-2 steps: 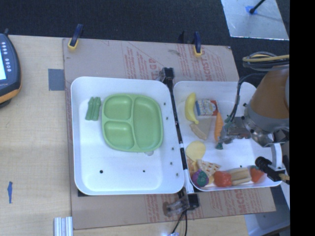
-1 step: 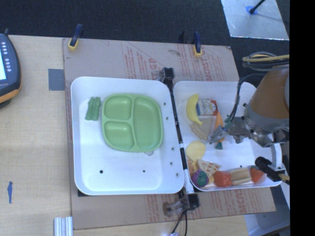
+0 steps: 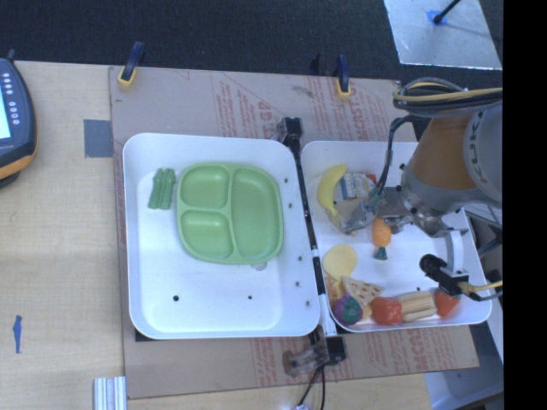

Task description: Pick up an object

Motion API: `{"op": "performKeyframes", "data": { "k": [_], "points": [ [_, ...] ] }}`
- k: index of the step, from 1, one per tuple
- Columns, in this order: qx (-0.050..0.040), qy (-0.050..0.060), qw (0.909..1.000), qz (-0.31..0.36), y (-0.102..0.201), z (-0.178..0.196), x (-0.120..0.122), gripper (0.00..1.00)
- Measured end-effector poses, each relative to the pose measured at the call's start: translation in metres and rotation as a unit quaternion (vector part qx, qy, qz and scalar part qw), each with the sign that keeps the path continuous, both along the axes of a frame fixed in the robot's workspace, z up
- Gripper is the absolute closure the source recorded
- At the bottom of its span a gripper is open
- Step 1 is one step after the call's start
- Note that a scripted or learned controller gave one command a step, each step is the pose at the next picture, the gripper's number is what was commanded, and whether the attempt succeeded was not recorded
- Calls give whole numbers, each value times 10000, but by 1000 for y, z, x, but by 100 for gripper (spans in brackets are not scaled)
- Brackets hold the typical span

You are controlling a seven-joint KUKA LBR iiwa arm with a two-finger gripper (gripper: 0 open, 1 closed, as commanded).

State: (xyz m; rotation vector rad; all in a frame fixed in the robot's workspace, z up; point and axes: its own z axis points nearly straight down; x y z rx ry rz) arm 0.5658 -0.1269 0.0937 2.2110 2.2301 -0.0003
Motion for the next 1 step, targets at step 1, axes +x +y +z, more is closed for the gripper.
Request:
{"op": "performKeyframes", "data": {
  "k": [1],
  "points": [
    [5,-3,10000,-9,-1,13,0,100]
  ]
}}
